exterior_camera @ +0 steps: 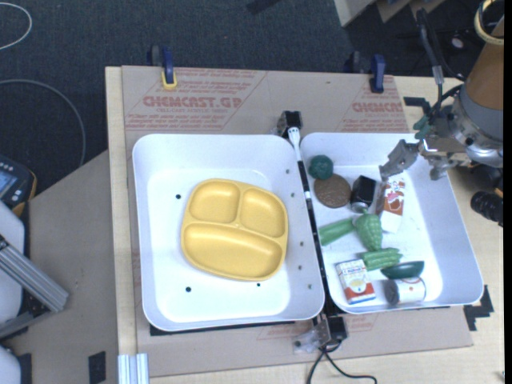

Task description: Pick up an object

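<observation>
Yellow divided tray (234, 229); blue clamps (167, 63)

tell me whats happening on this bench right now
A grey robot arm reaches in from the right, its gripper poised over the upper part of the right bin, which holds a jumble of small items. Nothing shows between its fingers, so no pick has been made yet. The left bin holds a yellow divided tray.

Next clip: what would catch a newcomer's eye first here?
Most striking is the yellow divided plate, alone in the middle of the left bin. Next comes the right bin, crowded with small items, among them green toy vegetables and a brown disc. The gripper hovers over that bin's upper part, holding nothing visible.
</observation>
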`<state>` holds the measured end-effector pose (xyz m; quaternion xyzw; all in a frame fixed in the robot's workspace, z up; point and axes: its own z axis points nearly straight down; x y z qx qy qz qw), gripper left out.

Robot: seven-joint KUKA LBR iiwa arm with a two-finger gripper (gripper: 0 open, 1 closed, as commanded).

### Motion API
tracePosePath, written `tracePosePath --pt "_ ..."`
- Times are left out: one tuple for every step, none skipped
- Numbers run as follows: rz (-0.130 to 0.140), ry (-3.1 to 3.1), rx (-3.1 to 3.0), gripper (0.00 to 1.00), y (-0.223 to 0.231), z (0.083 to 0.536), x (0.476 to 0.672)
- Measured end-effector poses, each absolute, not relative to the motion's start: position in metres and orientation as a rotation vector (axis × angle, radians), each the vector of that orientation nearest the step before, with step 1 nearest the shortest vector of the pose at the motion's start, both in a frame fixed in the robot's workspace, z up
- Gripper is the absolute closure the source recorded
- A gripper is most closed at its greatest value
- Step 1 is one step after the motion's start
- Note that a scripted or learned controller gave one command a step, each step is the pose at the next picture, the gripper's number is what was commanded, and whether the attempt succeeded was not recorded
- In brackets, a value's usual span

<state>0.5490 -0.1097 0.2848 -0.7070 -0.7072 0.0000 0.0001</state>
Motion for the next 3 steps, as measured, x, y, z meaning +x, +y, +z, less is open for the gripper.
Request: tracePosePath --pt "-0.023 -2.239 -2.226 0.00 -0.070 0.468 0.501" --pt "-0.005 -2.227 -2.223 1.00 -0.071 0.469 0.502" --pt "-0.003 -2.218 -2.237 1.00 -0.152 0.516 0.478"
